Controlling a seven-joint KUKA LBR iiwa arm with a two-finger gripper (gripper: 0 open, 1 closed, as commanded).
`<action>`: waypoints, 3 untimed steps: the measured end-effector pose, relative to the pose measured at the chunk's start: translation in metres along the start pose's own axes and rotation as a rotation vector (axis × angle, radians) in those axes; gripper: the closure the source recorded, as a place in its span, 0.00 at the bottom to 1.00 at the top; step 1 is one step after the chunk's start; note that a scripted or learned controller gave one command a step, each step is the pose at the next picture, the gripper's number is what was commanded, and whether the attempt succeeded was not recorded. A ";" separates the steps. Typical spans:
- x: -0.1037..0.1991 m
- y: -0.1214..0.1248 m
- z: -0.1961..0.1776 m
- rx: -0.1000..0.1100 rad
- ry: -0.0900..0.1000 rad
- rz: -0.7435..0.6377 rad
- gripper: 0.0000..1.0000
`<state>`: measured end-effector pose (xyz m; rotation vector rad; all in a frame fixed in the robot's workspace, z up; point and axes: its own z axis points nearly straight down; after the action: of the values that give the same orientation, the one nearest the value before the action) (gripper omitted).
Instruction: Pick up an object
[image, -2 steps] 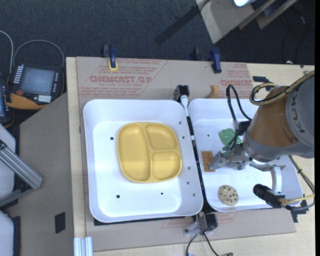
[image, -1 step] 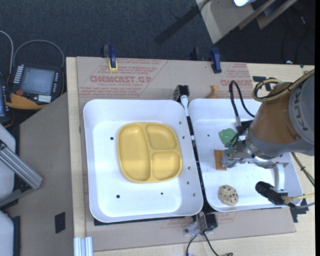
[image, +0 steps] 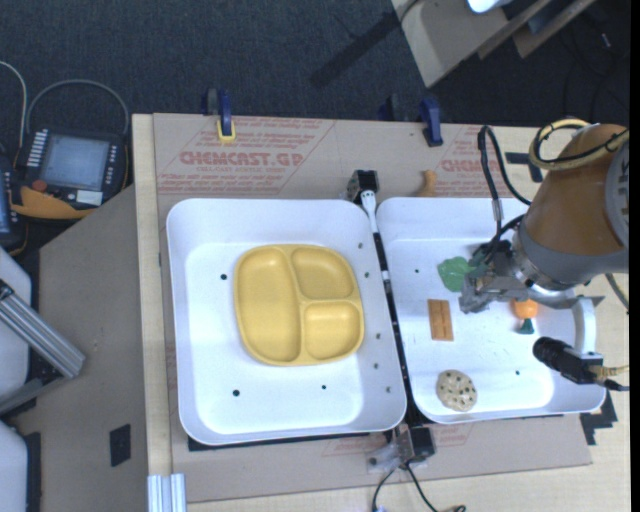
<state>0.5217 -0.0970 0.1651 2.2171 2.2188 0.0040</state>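
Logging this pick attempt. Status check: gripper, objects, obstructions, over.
Gripper low in right bin, beside green object. Orange block, cookie, small orange piece lie apart from it. Yellow tray in left bin.

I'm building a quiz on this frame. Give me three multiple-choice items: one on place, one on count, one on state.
1. Where is the yellow plate?
A. left bin
B. right bin
C. on the cardboard

2. How many compartments has it?
A. two
B. three
C. five

3. How does the cookie lie?
A. in the plate
B. flat on the right bin floor, near the front
C. on the brown block

Key: 1 A, it sits in the middle of the left bin; 2 B, its ridges part three wells; 3 B, it lies alone, apart from the brown block.
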 end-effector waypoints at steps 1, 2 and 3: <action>-0.003 0.001 -0.064 -0.003 0.000 0.000 1.00; -0.003 0.003 -0.117 -0.002 -0.001 0.000 1.00; 0.049 0.003 -0.095 0.009 0.004 -0.004 1.00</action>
<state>0.5240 -0.0478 0.2602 2.2190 2.2298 -0.0019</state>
